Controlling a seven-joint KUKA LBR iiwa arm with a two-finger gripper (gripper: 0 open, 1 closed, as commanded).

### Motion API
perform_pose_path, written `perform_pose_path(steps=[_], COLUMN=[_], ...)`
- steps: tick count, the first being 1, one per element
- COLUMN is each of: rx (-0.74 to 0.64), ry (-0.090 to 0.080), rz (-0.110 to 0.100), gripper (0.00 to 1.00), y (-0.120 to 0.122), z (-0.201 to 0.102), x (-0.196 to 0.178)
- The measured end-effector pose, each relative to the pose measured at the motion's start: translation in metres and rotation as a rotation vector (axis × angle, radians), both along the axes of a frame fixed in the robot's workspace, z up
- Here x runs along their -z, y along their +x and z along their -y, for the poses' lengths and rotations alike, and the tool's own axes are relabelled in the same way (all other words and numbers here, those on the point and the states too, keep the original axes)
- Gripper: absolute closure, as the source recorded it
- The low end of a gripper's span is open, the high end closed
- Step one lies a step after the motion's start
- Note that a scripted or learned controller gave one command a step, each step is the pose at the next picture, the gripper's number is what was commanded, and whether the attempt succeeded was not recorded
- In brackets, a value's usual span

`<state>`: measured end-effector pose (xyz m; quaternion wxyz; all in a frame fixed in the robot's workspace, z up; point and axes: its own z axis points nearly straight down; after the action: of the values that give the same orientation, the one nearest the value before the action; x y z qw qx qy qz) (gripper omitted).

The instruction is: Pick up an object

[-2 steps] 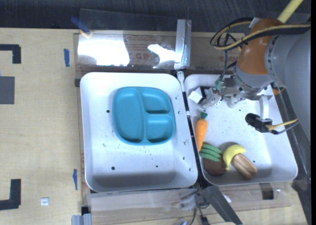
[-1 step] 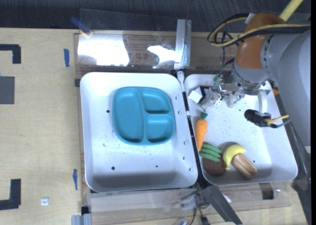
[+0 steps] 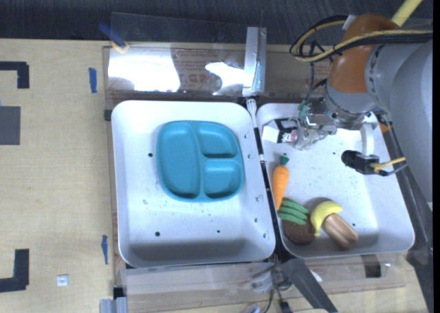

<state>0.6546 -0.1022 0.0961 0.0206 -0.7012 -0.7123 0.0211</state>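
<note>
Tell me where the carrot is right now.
The carrot lies in the right bin, against its left wall, just above the green-topped toy and the banana, below the claw.

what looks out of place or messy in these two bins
Nothing looks spilled or broken. The blue divided plate lies flat in the left bin. In the right bin, the carrot and a small pile of toy foods crowd the near left corner.
</note>
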Motion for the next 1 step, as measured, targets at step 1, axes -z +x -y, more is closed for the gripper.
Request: perform_pose_path(steps=[1], rx=[-0.2], ry=[0.016], rz=[0.042], gripper=[1.0], y=[-0.0067], z=[0.0555], x=[0.0104])
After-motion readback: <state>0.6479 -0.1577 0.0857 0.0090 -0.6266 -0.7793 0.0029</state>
